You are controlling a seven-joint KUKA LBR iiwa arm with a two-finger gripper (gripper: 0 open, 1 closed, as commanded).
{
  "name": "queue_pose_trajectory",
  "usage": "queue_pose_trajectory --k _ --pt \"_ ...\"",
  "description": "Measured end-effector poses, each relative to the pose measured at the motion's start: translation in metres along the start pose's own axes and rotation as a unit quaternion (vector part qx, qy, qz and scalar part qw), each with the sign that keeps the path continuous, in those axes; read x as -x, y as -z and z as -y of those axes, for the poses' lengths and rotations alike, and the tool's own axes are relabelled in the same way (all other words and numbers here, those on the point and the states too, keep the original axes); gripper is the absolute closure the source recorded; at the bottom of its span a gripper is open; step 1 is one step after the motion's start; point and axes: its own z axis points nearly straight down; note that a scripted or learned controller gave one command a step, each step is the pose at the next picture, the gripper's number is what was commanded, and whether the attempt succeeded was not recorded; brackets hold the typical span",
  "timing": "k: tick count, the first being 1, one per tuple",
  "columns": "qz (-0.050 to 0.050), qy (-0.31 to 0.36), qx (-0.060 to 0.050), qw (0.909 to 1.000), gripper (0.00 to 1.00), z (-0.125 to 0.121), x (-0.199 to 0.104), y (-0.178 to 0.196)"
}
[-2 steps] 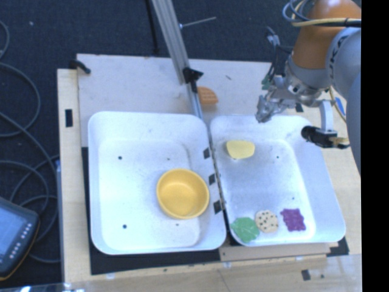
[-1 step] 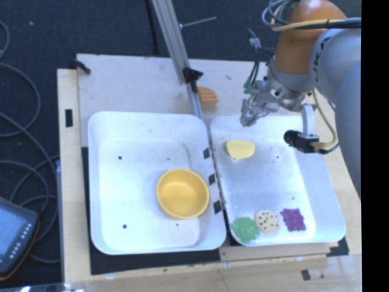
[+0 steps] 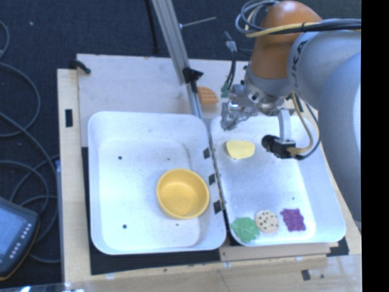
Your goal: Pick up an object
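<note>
In right bin (image 3: pixel 316 221): claw (image 3: pixel 230 121) grip unclear | yellow piece (image 3: pixel 240 149) just below

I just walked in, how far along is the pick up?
Nothing looks picked yet. The pincer hangs over the right bin, just above the pale yellow piece, which lies on the floor. The green, cookie and purple pieces sit untouched. Grasp and lift remain.
</note>
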Motion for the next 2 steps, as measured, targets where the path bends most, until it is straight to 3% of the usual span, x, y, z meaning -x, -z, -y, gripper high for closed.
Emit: queue_pose_trajectory --k 2 --pt "0.000 0.000 0.001 1.0000 1.00 0.000 -0.094 0.015"
